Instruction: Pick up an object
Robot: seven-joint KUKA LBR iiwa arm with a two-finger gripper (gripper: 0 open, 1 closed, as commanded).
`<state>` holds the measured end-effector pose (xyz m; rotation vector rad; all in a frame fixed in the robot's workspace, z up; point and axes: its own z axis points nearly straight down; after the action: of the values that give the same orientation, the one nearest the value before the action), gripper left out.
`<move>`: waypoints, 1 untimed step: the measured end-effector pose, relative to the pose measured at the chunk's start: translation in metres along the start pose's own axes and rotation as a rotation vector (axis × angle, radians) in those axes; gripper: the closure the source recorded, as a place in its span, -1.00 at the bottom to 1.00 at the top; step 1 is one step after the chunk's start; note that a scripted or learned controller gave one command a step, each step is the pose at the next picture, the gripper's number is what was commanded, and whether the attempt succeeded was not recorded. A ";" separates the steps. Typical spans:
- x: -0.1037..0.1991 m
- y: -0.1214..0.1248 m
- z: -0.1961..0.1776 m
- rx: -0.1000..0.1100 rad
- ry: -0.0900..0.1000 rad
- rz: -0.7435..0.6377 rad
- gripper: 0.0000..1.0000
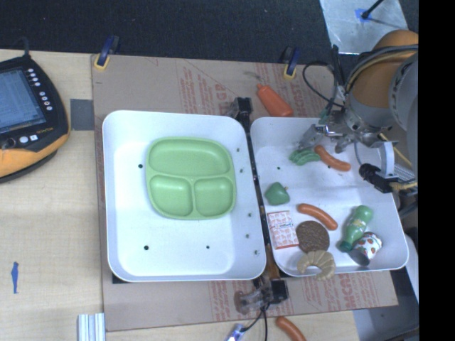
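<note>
Over the right bin (395, 212), the gripper (328, 138) is positioned low beside an orange sausage (333, 158) and a green piece (304, 156); finger state cannot be determined

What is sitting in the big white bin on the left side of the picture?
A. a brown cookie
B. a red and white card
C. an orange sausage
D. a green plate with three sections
D. The green divided plate lies in the left bin, while the cookie, a sausage and the card lie in the right bin.
</note>
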<state>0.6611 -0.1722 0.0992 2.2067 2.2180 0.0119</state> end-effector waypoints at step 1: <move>-0.001 -0.003 -0.004 0.008 -0.001 -0.001 1.00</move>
<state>0.6577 -0.1728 0.1036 2.2093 2.2221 0.0027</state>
